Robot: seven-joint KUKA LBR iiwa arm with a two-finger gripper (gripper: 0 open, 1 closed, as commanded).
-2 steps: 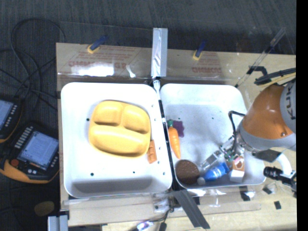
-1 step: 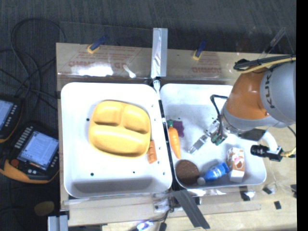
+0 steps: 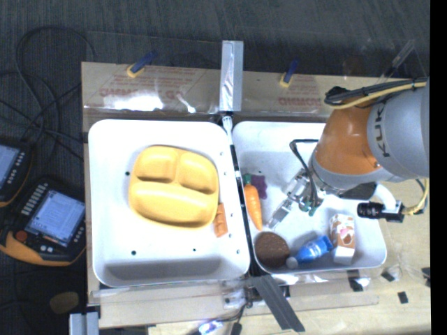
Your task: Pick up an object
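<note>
Orange carrot [image 3: 252, 206] lies left of the jaws [image 3: 283, 211] (apart).

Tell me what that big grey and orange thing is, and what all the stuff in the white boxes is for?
That big thing is a robot arm. It reaches in from the right, and a camera up above looks down on it at a slant. At its tip sits a gripper, a sort of metal hand with two fingers. It hangs over the right bin, and I see nothing between its fingers.

The arm is meant to pick up one of the things. In the right bin lie a toy carrot, something small and purple next to it, a brown ball, a blue bottle and a little carton. The left bin holds a yellow tray upside down, with a small orange thing beside it.
</note>
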